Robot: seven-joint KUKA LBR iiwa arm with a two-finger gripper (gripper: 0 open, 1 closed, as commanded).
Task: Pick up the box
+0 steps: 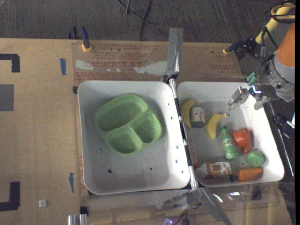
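Observation:
The box [216, 168] is a small orange and white carton lying flat near the front wall of the right bin [274, 139]. My gripper [240, 97] hangs over the back of that bin, well behind the box and a little to its right. Nothing is held in it. The grey arm with its orange band [287, 55] comes in from the right edge.
Around the box lie a carrot [248, 174], a green bottle [229, 143], an orange cup [242, 138], a green round piece [256, 159], two bananas [214, 124] [188, 112] and a small white can [198, 116]. A green divided plate [128, 123] sits in the left bin [140, 177].

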